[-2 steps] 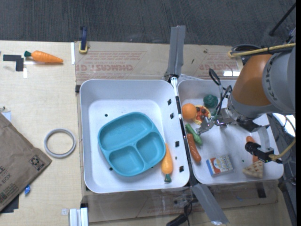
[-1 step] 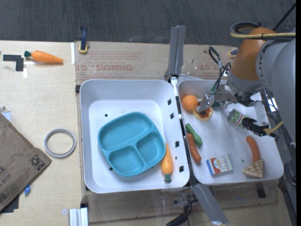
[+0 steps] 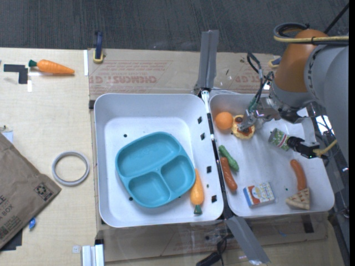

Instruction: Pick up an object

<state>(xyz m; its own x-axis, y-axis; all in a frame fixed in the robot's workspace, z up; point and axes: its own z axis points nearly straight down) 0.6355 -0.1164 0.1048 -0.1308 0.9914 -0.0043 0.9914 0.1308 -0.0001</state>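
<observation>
**Looks like a robotics lab setup**

Pretty clearly a lab: big grey arm (image 3: 327,65) with an orange band, two white bins (image 3: 105,148) full of toy food, cardboard-covered counter (image 3: 150,71), tape roll (image 3: 70,167) lying around, dark carpet (image 3: 138,10) behind.

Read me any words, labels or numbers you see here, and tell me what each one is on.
"CHEMC...": red print, upside down, on the cardboard behind the bins; the rest is too faint to read.
"BOX": on the brown bag at the left edge, partly cut off.
Small carton in the right bin: label too small to read.
</observation>
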